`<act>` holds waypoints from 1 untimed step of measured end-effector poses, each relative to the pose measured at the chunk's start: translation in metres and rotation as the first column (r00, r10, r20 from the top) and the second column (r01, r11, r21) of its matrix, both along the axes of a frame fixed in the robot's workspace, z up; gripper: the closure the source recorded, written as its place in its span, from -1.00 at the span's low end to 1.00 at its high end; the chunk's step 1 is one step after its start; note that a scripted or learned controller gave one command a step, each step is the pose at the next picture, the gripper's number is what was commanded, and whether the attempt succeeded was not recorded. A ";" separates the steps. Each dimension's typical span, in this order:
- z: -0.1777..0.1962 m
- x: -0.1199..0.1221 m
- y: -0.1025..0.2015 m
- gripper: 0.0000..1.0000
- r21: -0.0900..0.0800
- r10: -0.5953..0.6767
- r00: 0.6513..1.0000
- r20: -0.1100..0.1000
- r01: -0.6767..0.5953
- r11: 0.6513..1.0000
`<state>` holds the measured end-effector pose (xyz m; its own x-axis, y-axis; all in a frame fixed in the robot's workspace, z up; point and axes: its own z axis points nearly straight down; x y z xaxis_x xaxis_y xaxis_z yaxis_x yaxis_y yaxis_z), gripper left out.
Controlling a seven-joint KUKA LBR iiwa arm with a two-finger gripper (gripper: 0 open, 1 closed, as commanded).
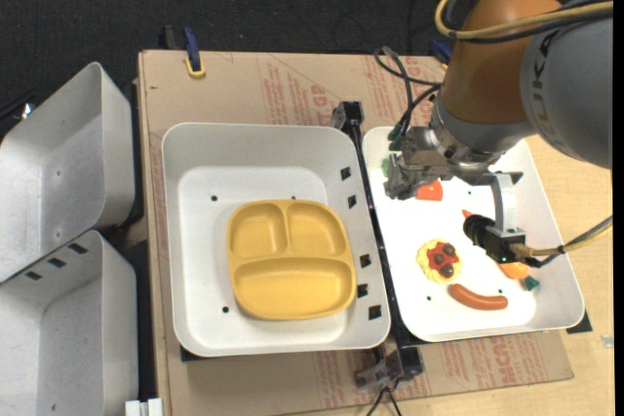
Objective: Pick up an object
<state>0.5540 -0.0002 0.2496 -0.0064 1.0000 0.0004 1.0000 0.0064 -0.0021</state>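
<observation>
Orange-red small object lies beside gripper in right bin.

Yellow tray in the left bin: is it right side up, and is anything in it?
Right side up and empty. The tray lies flat in the left bin, its three compartments facing up, all bare.

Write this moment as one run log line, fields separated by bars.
arm over right bin | gripper low near orange piece | tray in left bin
</observation>
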 end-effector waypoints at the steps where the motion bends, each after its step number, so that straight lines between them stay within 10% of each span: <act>1: -0.005 0.019 0.049 1.00 -0.001 0.000 1.000 0.004 0.000 1.000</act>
<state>0.5727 0.0490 0.2447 -0.0065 1.0000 -0.0002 1.0000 0.0065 0.0015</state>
